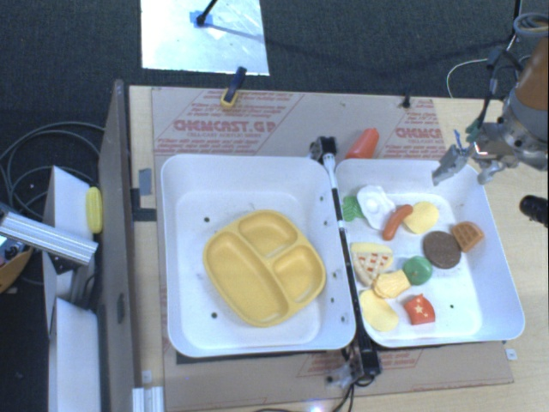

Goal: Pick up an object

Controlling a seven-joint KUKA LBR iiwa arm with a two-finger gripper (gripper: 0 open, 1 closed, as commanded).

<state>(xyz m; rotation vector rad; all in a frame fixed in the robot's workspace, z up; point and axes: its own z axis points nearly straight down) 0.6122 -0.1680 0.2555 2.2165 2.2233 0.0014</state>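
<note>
My gripper (pixel 467 163) hangs above the upper right corner of the right bin (pixel 502 256), over its rim. Its two fingers stand apart with nothing between them.

The candidate objects lie in the right bin, all to the lower left of my gripper in the camera view. Nearest are the brown waffle piece (pixel 467 234) and the yellow round piece (pixel 420 217). Just beside the latter lies the red sausage (pixel 396 221), its long axis running on a diagonal from lower left to upper right. The left bin (pixel 184 256) holds a yellow divided tray (pixel 262 266), well apart from my gripper.

Legible writing: the protective sheet on the bench (pixel 257 114) reads "CHEMCAST GP" in red, repeated near the right corner.
</note>
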